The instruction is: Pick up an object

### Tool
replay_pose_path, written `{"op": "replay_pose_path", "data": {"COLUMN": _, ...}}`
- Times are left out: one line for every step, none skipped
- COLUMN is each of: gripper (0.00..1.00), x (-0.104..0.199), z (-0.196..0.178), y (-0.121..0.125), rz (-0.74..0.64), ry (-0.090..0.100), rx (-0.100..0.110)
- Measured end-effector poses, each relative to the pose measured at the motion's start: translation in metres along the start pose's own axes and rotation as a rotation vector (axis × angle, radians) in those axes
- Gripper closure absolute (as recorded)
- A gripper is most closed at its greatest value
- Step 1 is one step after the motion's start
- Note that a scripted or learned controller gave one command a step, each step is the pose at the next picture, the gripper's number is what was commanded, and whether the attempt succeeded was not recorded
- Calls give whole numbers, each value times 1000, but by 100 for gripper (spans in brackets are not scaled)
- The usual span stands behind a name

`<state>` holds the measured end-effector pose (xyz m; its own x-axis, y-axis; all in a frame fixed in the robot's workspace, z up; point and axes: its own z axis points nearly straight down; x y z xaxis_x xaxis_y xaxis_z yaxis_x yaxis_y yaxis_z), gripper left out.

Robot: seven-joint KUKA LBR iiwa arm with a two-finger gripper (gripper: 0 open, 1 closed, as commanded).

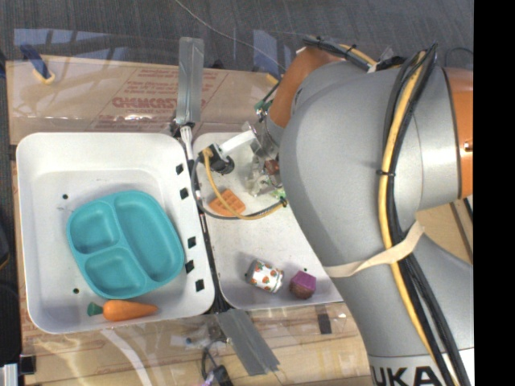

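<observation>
So, left to right. Left bin [36,215], white and shallow: teal divided plate [123,242] w/ three compartments sits mid-bin, tilted a bit. Carrot [125,310], orange w/ green stub end, lies flat just below the plate near the bin's bottom edge, close to the plate but apart from it.

Btwn the bins: grey divider strip [190,87] runs down from top, black clips along the seam.

Right bin [265,252]: orange ridged piece [227,203] lies in the upper left part, w/ a yellow cable [211,185] looping round it. Lower down, a small can [264,277] w/ spotted red/white label lies on its side; just right of it, a purple block [302,285], near but not touching as far as I can tell.

Gripper [261,171] is down in the upper part of the right bin, just right of the orange piece. Arm [362,159] bulk covers most of it, so can't tell how far it's spread or if it has anything. Nothing visibly btwn them.

Arm, grey w/ orange band, covers the right side of the bin.
</observation>
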<state>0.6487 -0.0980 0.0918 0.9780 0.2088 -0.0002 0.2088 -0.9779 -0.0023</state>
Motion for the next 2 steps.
{"op": "replay_pose_path", "data": {"gripper": 100, "x": 1, "z": -10, "y": -1, "rz": -7, "ry": 0, "rx": 1}}
{"op": "replay_pose_path", "data": {"gripper": 100, "x": -10, "z": -103, "y": -83, "rz": -231, "ry": 4, "rx": 0}}
